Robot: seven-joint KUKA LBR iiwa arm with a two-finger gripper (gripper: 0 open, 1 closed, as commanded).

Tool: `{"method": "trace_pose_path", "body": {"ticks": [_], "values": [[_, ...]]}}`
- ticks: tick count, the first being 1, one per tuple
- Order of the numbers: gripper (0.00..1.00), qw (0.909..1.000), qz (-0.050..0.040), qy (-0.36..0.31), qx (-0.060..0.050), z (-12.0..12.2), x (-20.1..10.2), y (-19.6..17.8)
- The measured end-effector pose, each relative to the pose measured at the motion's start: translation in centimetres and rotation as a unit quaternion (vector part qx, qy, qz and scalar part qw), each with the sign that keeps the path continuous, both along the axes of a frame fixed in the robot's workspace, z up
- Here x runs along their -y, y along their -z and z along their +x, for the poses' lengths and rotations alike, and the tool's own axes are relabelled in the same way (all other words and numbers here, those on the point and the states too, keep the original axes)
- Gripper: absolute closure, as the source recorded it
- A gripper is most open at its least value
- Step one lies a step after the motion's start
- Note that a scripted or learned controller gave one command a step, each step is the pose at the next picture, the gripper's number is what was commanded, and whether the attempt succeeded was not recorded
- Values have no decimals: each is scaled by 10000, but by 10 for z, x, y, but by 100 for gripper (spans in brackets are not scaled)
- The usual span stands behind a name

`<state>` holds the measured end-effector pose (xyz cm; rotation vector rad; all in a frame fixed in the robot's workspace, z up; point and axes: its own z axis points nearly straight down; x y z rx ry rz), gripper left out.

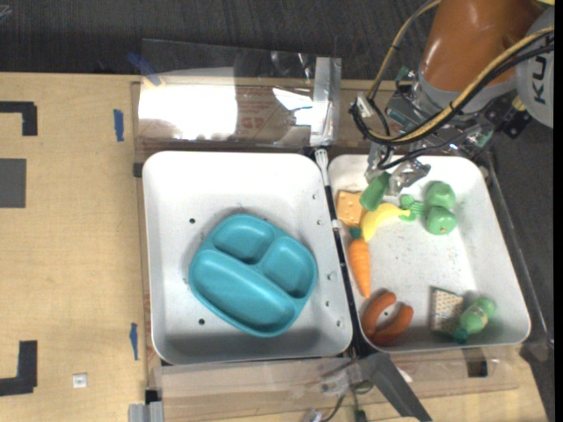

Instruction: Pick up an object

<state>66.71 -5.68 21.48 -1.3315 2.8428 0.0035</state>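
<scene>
Several toys are crowding the right bin's [503, 262] far-left corner, where the gripper [396, 176], grip state unclear, is hovering over the banana [380, 221]; neighbours risk jamming its descent.

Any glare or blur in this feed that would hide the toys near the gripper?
Camera view: strong glare washes out the clear sheet behind the left bin; the gripper looks soft and partly covers the toys beneath it; the green toy, carrot and blue tray are evenly lit and readable.
</scene>
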Motion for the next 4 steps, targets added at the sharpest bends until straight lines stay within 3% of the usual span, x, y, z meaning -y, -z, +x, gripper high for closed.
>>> {"method": "trace_pose_path", "body": {"ticks": [1,2,3,4], "values": [[100,9996,-30,251,95,-25,61,-95],[100,9981,-2,-624,13,-7,32,-51],[100,9927,-8,-1208,20,-16,38,-46],[100,9879,-2,-1549,41,1,-6,-38]]}}
